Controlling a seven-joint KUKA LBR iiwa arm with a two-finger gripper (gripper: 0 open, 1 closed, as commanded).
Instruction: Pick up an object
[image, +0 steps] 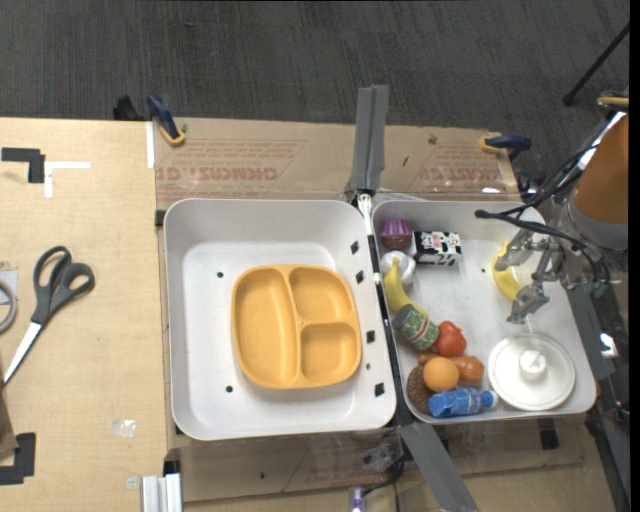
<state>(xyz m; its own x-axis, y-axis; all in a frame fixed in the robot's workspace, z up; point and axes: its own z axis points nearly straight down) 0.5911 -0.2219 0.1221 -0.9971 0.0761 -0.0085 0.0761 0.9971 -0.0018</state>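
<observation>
My gripper hangs over the right side of the right bin, with the orange-banded arm coming in from the right. Its fingers stand open with nothing between them. A small yellow object lies just left of the gripper, partly hidden by it. Directly below the gripper sits a white round lid. Further left in the same bin lie a banana, a green can, a red tomato, an orange and a blue bottle.
A black-and-white box and a purple item sit at the back of the right bin. The left bin holds a yellow divided plate. Scissors lie on the bench at far left.
</observation>
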